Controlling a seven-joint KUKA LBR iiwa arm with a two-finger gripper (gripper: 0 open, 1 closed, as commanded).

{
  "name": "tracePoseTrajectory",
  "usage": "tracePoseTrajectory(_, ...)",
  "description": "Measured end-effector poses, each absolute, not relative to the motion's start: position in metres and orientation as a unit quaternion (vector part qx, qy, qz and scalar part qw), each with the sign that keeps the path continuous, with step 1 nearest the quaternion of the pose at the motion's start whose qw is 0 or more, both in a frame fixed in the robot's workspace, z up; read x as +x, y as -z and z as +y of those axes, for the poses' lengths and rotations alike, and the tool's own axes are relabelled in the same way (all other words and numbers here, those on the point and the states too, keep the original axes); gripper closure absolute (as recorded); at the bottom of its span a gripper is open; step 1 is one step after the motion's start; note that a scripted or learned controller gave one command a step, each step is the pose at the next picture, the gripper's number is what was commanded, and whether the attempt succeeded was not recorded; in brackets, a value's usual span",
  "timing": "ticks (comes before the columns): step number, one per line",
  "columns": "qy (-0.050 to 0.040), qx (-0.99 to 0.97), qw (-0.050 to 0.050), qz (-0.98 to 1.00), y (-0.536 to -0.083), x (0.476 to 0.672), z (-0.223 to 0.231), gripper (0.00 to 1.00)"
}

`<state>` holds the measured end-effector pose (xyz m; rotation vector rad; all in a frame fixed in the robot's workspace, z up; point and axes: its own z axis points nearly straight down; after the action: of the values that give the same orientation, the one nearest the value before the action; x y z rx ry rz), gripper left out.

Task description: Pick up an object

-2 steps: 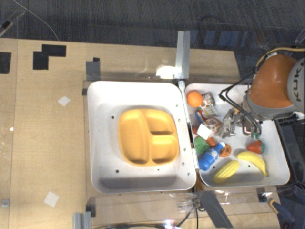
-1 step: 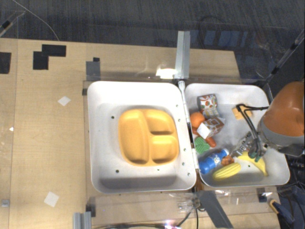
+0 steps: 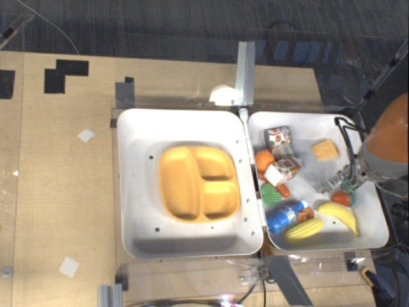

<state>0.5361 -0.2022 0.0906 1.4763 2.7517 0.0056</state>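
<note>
Toys fill the right bin, and any one of them could be picked up. I think the job has only just begun, since none of them is lifted.

Closest to the camera, along the bin's near edge, a corn cob and a banana lie flat. A blue bottle touches the corn. They lie loose, as if tipped in, so they point every way.

A little farther in, the gripper hangs low over the right side of the bin, just above a small red thing beside the banana. I cannot tell if the gripper is holding anything or how it is set. The grey arm with its orange band comes in from the right.

In the middle, a green toy, a small carton and an orange ball are packed close against the left wall. That crowd would be hard to reach into.

Farther back sit a printed can and a yellow cheese block, which has space around it.

The left bin holds a yellow tray with three sections.
</note>
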Motion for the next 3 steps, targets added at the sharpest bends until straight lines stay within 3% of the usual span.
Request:
tracePoseTrajectory(1,-0.0016,0.473,0.007,0.881,-0.089,0.535,-0.202,0.0)
tracePoseTrajectory(2,-0.0018,0.507,0.006,0.862,-0.107,0.628,-0.204,0.0)
tracePoseTrajectory(3,-0.0013,0.525,0.005,0.851,-0.088,0.561,-0.206,0.0)
